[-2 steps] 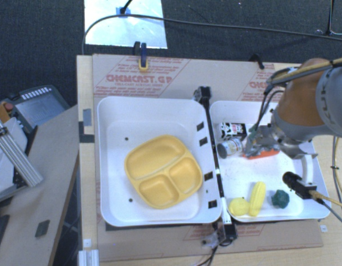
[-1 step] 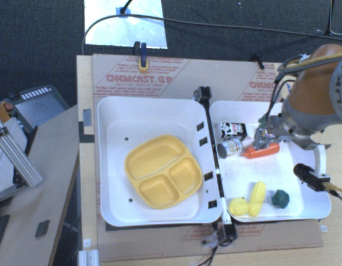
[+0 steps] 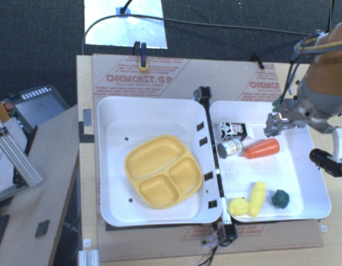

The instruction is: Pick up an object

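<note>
Dark carpet surrounds the surface, where the hand (image 3: pixel 276 123), grip state unclear, could nudge the orange plastic carrot (image 3: pixel 261 148) away.

The arm (image 3: pixel 326 76) runs off the right edge, the small carton's (image 3: pixel 233 129) print is too tiny to read, and grey gear (image 3: pixel 15 143) is cropped at left

Both white bins (image 3: pixel 154 107) look like smooth, slightly glossy plastic, and the yellow divided tray (image 3: pixel 162 170) in the left one has a duller, matt plastic look. The orange carrot (image 3: pixel 261 148), the yellow corn cob (image 3: pixel 256 197) and the lemon (image 3: pixel 238 206) seem smooth plastic, while the small can (image 3: pixel 230 147) shows a shiny metal end. The gripper (image 3: pixel 275 125) is bare grey metal, and the board (image 3: pixel 176 76) under the bins looks like matt printed cardboard.
</note>
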Robot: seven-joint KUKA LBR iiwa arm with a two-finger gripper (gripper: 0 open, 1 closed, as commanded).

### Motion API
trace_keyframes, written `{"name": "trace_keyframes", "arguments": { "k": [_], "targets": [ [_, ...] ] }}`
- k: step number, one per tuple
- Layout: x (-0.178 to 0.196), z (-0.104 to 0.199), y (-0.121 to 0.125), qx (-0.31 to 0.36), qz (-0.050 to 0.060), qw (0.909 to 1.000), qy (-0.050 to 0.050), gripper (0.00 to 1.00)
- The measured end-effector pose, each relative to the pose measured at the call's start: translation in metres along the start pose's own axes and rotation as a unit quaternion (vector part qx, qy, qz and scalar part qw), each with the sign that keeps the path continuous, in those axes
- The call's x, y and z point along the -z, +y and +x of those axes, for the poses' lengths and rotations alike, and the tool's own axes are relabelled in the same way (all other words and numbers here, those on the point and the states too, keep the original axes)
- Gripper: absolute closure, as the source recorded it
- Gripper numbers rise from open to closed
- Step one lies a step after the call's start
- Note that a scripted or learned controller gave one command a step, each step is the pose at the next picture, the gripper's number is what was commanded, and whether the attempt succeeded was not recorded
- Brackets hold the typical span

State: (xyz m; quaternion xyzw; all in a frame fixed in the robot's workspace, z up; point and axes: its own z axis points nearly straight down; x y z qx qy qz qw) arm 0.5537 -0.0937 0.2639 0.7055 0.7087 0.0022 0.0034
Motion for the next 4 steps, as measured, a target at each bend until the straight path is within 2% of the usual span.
{"name": "trace_keyframes", "arguments": {
  "k": [1, 2, 3, 4],
  "targets": [
    [0.027, 0.0, 0.001, 0.0, 0.002, 1.0, 0.001, 1.0],
    [0.024, 0.057, 0.001, 0.003, 0.003, 1.0, 0.002, 1.0],
    [0.018, 0.102, 0.003, 0.002, 0.003, 1.0, 0.001, 1.0],
    [-0.004, 0.148, 0.008, 0.002, 0.004, 1.0, 0.002, 1.0]
  ]
}}
